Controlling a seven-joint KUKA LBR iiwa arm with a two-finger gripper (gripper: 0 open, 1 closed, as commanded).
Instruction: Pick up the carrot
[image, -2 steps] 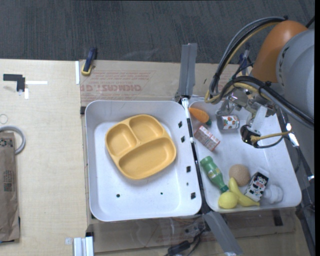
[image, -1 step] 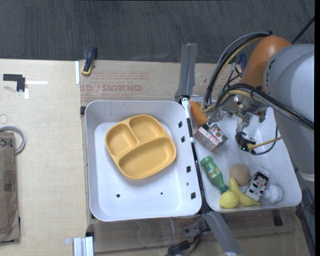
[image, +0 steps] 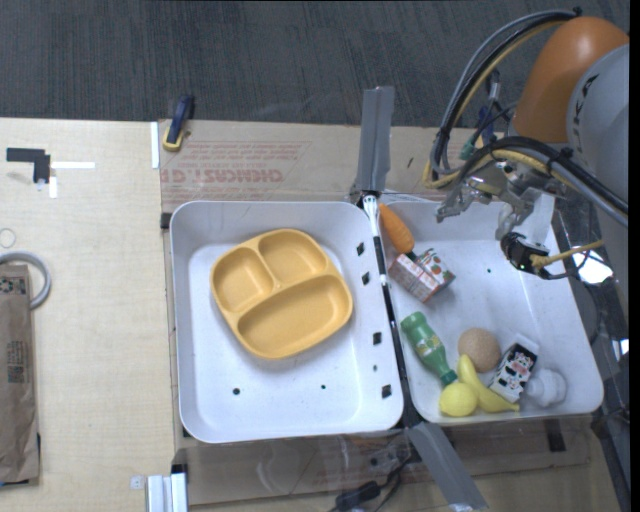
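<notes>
Camera view puts my gripper (image: 487, 203) above the far edge of the right bin (image: 560, 300), its fingers spread apart and holding nothing, while the carrot (image: 397, 230) lies well off toward the divider, its long axis running diagonally beside the small carton (image: 420, 275).

Bare white floor is lying open just below the gripper (image: 487, 200) in the right bin (image: 560, 300); to the fingers' left the carrot (image: 397, 231) is sitting tight against the bin's left wall, the small carton (image: 421, 275) crowding it from below; the green bottle (image: 427, 346), banana (image: 470, 390) and milk carton (image: 514, 369) are cluttering the far lower corner, well apart.
</notes>
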